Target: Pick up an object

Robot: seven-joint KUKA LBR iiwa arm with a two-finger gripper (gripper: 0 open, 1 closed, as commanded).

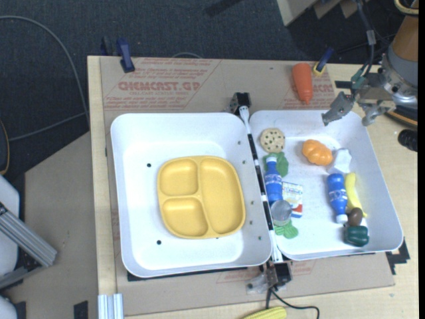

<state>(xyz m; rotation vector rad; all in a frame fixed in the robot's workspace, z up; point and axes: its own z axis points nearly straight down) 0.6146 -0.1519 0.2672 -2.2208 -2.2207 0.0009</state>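
Note:
My gripper (350, 115) hangs above the back right corner of the right bin (388, 205), open, with nothing between its fingers. Below it in that bin lie an orange toy (317, 152), a round cookie (271, 139), two blue bottles (273, 181) (337, 193), a yellow banana (350, 191) and a dark green piece (356, 235). The orange toy is the nearest, a short way to the front left of the gripper.
The left bin (133, 171) holds a yellow divided plate (199, 196). An orange carrot (302, 82) lies on the bench behind the right bin. A grey round piece (281, 211) and green leaves (287, 230) sit by the bins' shared wall.

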